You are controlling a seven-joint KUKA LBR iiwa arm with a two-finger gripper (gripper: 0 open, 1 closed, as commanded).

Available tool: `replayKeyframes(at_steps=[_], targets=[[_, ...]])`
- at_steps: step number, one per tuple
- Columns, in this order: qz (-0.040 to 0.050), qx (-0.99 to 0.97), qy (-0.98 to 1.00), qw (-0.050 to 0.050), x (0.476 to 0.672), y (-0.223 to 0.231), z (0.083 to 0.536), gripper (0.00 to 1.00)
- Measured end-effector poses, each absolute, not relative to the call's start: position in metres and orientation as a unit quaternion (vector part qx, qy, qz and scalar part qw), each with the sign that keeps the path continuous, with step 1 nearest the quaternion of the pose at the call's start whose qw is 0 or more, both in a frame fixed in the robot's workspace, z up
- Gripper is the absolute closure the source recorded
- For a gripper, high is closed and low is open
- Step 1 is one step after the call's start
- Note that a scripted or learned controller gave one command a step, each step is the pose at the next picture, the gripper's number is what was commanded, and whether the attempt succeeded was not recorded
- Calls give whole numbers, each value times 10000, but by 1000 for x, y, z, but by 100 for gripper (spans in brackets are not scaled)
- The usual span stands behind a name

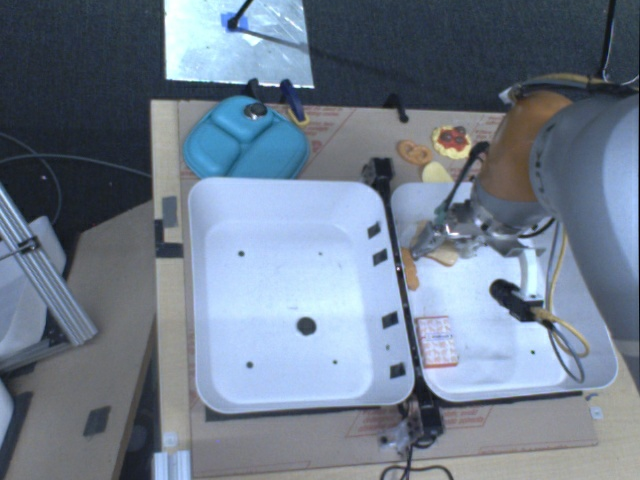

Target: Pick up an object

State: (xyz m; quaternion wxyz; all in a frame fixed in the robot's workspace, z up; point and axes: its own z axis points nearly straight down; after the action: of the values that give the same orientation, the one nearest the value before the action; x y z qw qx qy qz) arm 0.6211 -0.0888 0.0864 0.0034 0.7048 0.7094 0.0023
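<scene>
While the grey arm (585, 183) reaches in from 3 o'clock, with its orange band (512, 158) bulging above the wrist, you see the tool (432, 240) low over the right bin (575, 363), near that bin's 10 o'clock corner. Its metal parts are glinting and bunched, and you cannot tell whether they are apart or together. A tan, flattish piece (444, 257) lies touching or just under the tool's tip; whether it is gripped cannot be made out.

Just at 8 o'clock from the tool, a slim orange stick-like item (409, 268) leans along the bin's left wall. Further toward 6 o'clock, a small flat white card with red print (436, 340) lies on the smooth white bin floor. At 4 o'clock from the tool, a black cylindrical fitting (510, 299) with looping cables hangs off the arm.

The left bin (215, 298) is a shallow, glossy white tray with rounded corners and dark spots on its floor. Beyond the bins, at 12 o'clock on the cardboard-coloured table (340, 133), you find a rounded teal plastic container (246, 140), and near it yellow and red toy food pieces (440, 148).
</scene>
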Motion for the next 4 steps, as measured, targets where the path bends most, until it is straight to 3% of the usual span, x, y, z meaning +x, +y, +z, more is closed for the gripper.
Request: replayKeyframes(at_steps=[1, 2, 3, 4], targets=[[-1, 7043, 7099, 11, 619, -91, 97, 100], [41, 7075, 7067, 50, 554, -97, 88, 100], [34, 7042, 7099, 14, 495, -43, 190, 100], [81, 7018, 7123, 40, 489, 40, 316, 100]])
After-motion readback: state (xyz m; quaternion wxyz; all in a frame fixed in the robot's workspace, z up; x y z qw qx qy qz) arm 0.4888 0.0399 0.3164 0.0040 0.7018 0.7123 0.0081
